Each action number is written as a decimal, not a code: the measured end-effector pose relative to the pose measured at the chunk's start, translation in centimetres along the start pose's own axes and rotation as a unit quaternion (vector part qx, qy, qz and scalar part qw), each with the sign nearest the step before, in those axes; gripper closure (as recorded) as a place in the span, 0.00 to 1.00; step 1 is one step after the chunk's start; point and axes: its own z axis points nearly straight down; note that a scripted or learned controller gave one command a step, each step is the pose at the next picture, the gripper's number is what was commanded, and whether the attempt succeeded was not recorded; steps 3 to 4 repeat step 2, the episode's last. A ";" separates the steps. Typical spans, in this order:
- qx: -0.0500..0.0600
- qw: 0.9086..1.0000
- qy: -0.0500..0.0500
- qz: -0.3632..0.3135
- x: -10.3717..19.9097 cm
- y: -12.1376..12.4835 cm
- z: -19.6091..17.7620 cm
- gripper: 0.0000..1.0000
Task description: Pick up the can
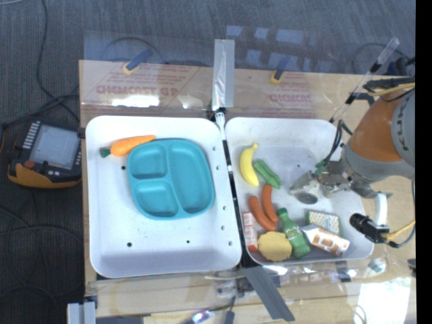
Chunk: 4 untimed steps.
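Can (307,197) just below hand (312,181) in right bin (283,128) | hand grip: cannot tell

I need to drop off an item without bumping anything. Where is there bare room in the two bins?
Left bin: bare floor in front of the blue tray. Right bin: bare floor behind the gripper, right of the banana. Its front is crowded around the green bottle.

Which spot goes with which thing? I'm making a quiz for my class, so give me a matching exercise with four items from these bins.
Things:
1. carrot
2. banana
3. blue tray
4. green bottle

Places:
A. middle of the left bin
B. front of the right bin
C. back left of the left bin
D. back left of the right bin

Pairs: 1-C, 2-D, 3-A, 4-B
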 end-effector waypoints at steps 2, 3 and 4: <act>0.010 1.000 -0.003 -0.006 4.6 3.8 -12.6 1.00; 0.010 1.000 -0.003 -0.006 4.6 3.8 -12.6 1.00; 0.010 1.000 -0.003 -0.006 4.6 3.8 -12.6 1.00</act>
